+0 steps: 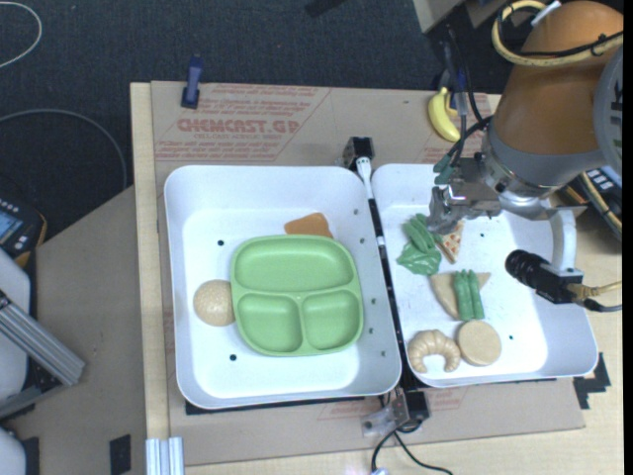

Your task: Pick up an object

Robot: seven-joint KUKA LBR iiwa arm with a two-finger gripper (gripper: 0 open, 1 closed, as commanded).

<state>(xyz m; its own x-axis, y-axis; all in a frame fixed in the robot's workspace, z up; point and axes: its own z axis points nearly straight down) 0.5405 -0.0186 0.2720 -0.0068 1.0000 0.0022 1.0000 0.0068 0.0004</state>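
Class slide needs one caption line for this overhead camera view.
Arm's hand low over toy foods in the right bin; green divided tray sits in the left bin.

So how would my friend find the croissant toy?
Look in the right bin, the one the arm reaches over. Go to its near left corner: the croissant lies there, touching a round tan biscuit. It alone is curved and ridged like a crescent.

Left bin (pixel 188 265): divided tray (pixel 295 295) at centre; bun (pixel 213 303) touching tray's left edge; wedge (pixel 309 226) just behind tray. Right bin (pixel 574 349): gripper (pixel 447 214) over rear-left area, leafy item (pixel 420 245) just below it; croissant (pixel 435 349) & round biscuit (pixel 479 342) side by side at front.
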